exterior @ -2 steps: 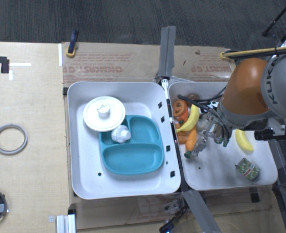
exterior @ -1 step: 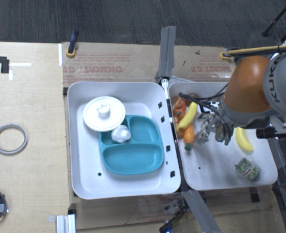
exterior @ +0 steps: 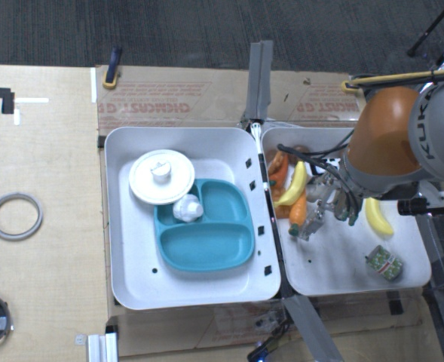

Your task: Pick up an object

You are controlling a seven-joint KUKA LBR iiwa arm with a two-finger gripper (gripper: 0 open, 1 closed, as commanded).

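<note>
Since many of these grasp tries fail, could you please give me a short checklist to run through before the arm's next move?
1. Gripper over the right bin, beside the carrot: ok.
2. Object between the fingers: cannot tell.
3. Fingers open or shut: cannot tell.
4. Targets nearby: two bananas, green packet: ok.
5. Pile at the bin's left wall is crowded; a single clean grasp is probably hard: not ok.

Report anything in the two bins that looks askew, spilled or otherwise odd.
Little stands out. In the left bin a white lid lies half over the rim of the blue divided tray rather than flat. In the right bin the fruit is heaped against the left wall, near the gripper. Nothing looks spilled.
</note>
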